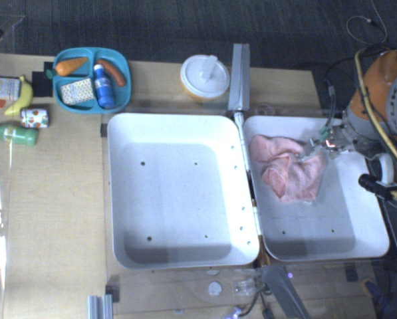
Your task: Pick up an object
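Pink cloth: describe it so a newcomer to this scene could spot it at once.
Of the two white bins, look in the right bin. In its upper left part lies a crumpled pink cloth, with the gripper at its upper right edge. It is the one soft pink thing in either bin.

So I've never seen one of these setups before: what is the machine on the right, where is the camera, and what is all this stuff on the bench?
One camera looks down on the bench at a slant. The grey and orange machine is a robot arm reaching in from the right; its gripper sits at the edge of a crumpled pink cloth in the right bin. Whether it actually holds the cloth is too unclear to say. Beside it is the left bin. Behind the bins stand a white lidded cup and a blue tray of toy food. A banana, a small can and a green bottle lie at far left.
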`<action>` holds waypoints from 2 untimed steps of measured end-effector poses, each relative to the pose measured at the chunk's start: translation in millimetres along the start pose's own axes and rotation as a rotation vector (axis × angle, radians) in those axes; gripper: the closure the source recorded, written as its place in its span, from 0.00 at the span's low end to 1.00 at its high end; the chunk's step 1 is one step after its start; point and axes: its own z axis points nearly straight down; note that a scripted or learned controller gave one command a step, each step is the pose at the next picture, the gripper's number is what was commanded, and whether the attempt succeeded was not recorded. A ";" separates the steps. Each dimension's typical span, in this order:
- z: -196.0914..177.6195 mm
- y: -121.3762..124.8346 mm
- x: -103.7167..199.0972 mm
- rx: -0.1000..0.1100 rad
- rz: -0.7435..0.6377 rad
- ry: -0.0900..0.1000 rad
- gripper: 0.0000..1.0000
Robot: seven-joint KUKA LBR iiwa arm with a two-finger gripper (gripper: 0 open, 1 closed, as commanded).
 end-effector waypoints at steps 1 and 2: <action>-0.6 -1.5 45.6 -0.002 -0.214 0.000 0.00; -12.9 1.2 46.7 -0.007 -0.216 -0.001 1.00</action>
